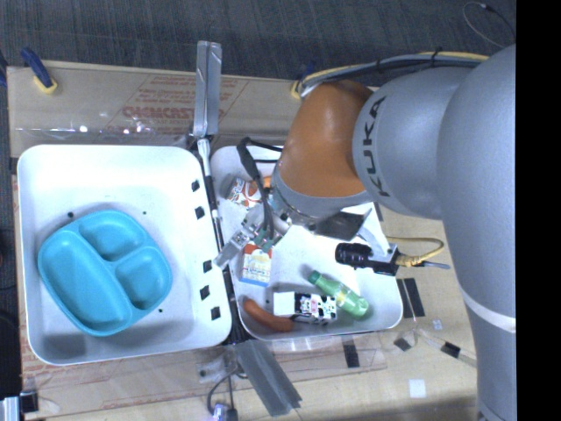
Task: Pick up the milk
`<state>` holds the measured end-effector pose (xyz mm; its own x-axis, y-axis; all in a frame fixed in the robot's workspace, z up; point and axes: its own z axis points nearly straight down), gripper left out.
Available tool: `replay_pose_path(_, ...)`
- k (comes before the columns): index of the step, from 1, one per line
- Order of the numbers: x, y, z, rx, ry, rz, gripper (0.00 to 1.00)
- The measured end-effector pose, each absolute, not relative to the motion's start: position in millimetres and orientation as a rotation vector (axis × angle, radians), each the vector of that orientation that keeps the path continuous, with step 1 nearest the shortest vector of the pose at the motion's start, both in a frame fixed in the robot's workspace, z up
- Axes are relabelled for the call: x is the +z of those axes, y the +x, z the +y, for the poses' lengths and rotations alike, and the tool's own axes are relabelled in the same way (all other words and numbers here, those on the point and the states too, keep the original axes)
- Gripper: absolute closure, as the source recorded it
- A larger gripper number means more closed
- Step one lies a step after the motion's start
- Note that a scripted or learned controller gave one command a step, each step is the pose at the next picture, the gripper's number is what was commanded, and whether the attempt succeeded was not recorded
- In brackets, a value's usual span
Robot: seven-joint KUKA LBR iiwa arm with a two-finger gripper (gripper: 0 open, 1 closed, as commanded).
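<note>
Gripper (252,235) is seen low over the right bin (386,310), directly above a small carton, apparently the milk (256,267); its grasp cannot be told. A green bottle (338,293) and a blue tray (101,270) are also shown.

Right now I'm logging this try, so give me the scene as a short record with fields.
arm: reaches over the right bin
gripper: low in the right bin, over a small carton
right bin items: green bottle, black-and-white milk carton, brown sausage-like item
left bin: holds a blue divided tray
milk status: lying in the bin, apart from the gripper
</note>
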<state>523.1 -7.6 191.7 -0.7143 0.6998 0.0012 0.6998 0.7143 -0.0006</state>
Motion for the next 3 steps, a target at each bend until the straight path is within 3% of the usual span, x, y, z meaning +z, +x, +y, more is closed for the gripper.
replay_pose_path(1, 330, 504.1, -85, 0.000, -1.464, -2.781, 0.00)
replay_pose_path(2, 196, 476.3, -108, 0.002, -1.541, -2.735, 0.00)
replay_pose_path(3, 91, 476.1, -129, 0.000, -1.405, -2.807, 0.00)
